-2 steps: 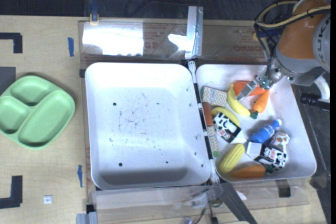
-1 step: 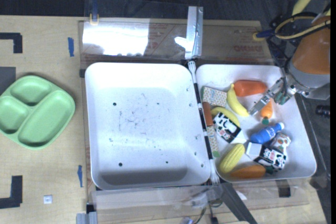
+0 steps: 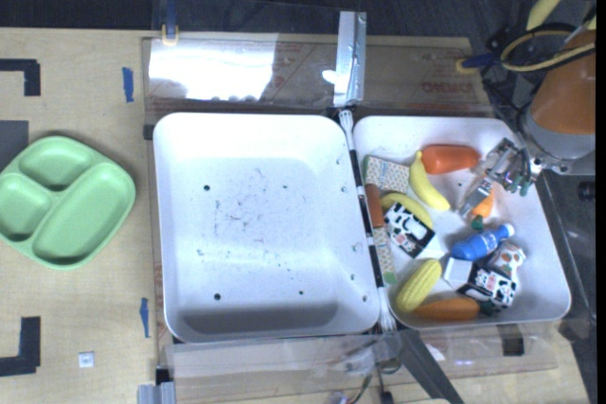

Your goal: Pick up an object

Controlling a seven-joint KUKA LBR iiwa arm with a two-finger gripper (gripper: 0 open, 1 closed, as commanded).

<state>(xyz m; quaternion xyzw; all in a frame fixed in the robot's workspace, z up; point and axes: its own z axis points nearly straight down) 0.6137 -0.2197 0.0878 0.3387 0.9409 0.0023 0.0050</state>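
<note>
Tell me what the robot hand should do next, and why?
Probably go straight down a little. The gripper hangs in the right bin above a small orange toy, with the blue bottle close by. Nothing sits between its fingers yet.

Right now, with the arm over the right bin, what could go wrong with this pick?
1. Clutter: the banana, orange toy and blue bottle lie close together, so the gripper may nudge neighbours or catch two things.
2. The gripper hangs near the right bin's far corner, so a descent could meet the wall.
3. Rounded toys may slip out.
</note>
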